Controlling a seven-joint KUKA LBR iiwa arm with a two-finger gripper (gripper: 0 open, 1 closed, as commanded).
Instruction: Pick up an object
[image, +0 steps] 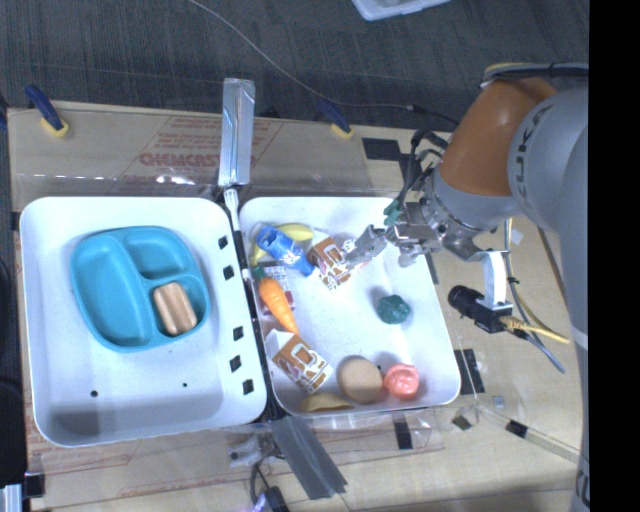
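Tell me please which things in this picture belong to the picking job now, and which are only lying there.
In the job:
gripper, low over the right bin
small brown and white carton at its tip; a grasp cannot be confirmed

Lying about:
carrot
green lump
pink ball
tan ball
second carton
blue plate with bread roll, left bin

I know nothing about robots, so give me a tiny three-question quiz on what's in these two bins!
1. True or false: the blue plate lies in the left bin.
2. Which toy lies nearest the gripper? A) pink ball B) small carton C) carrot
3. Fill in: the bread roll rests on the ____.

Key: 1 true; 2 B; 3 blue plate.
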